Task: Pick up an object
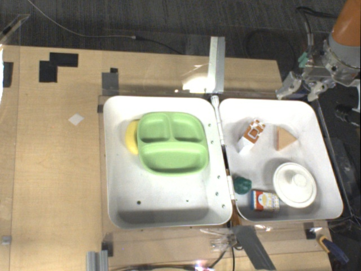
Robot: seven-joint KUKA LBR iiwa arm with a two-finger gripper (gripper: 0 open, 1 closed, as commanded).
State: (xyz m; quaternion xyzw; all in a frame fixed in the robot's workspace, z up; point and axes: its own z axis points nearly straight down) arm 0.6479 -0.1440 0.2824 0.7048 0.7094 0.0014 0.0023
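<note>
Wooden worktop (51, 151) carries two bins. Gripper (304, 86) hovers above right bin's (324, 151) far corner, jaws spread, empty, likely staging for descent. Wedge (285, 139) nearest below; carton (251, 134) beside it.

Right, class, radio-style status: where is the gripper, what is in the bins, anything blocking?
Gripper above right bin's far corner, holding nothing. Box, wooden wedge, white bowl lie untouched. Nothing blocking.

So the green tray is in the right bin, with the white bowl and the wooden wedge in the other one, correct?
Not quite. The camera view shows the green tray in the left bin; the white bowl and wooden wedge lie in the right bin.
</note>
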